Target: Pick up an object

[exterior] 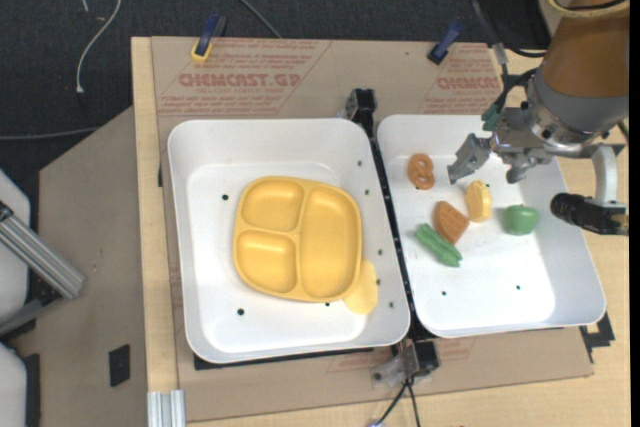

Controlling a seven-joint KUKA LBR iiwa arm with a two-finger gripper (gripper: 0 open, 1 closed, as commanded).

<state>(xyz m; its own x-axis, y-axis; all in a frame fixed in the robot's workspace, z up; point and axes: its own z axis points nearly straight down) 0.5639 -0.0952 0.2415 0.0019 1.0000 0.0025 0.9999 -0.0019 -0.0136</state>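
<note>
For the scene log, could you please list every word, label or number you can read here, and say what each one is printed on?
"CHEMCAST GP": red print on the brown board beneath the bins, behind the left bin.
More red print of the same style on the board behind the right bin: too blurred and partly covered to read.
No legible text on the yellow plate, the toy foods or the gripper.

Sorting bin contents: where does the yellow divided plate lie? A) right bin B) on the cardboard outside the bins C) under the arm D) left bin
D: the plate lies flat in the left bin, apart from the small items in the right bin.
</note>
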